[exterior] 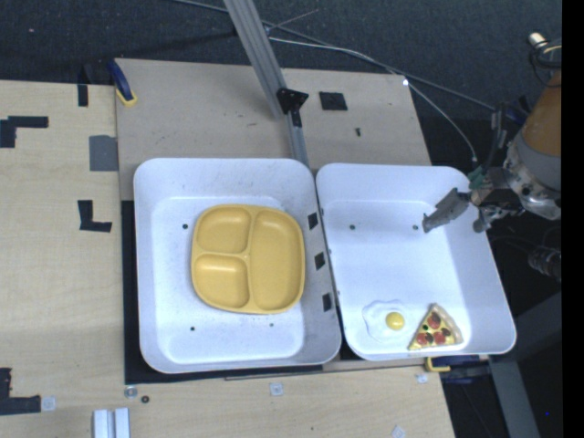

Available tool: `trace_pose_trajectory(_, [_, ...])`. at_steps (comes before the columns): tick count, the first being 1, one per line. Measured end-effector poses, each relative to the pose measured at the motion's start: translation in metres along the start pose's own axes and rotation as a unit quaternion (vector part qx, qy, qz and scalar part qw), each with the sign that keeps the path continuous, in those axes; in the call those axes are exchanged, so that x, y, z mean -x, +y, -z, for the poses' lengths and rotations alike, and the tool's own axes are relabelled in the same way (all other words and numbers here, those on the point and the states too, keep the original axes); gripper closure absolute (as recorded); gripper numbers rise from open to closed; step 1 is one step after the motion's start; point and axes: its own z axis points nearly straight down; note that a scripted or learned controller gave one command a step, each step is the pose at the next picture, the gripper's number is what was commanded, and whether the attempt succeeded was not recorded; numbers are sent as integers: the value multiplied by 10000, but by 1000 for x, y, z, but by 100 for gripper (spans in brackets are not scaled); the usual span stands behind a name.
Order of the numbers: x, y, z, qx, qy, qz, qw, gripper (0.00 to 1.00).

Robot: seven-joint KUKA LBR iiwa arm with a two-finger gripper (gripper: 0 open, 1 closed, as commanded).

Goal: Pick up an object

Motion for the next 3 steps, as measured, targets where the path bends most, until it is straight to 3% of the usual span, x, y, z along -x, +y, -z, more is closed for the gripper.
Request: trace_pose_trajectory(3, [-9,-10,-164,-37,7,-5,10000,0])
